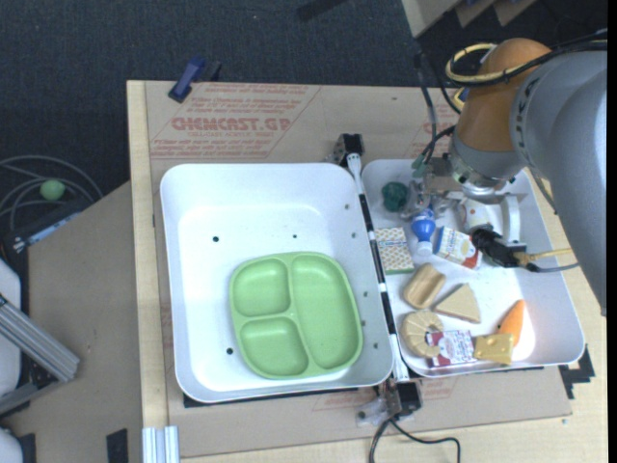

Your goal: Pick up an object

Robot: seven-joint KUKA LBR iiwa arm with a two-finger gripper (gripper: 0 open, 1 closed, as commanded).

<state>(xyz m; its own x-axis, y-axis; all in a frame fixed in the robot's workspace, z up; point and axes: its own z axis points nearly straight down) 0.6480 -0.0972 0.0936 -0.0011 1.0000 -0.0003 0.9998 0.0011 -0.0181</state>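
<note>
The pincer [436, 204] hangs low in the right white bin [564, 302], probably lining up on the small blue-capped bottle [422, 230] just beside it; its grip state cannot be told.

The bench [154, 258] is covered by a brown protective sheet [251, 123] printed in red. Its largest line reads roughly "CHEMCAST GP"; the last letters are blurred. The smaller red lines above and below it are too fine to read. The labels on the small packages [453, 345] are illegible.
</note>
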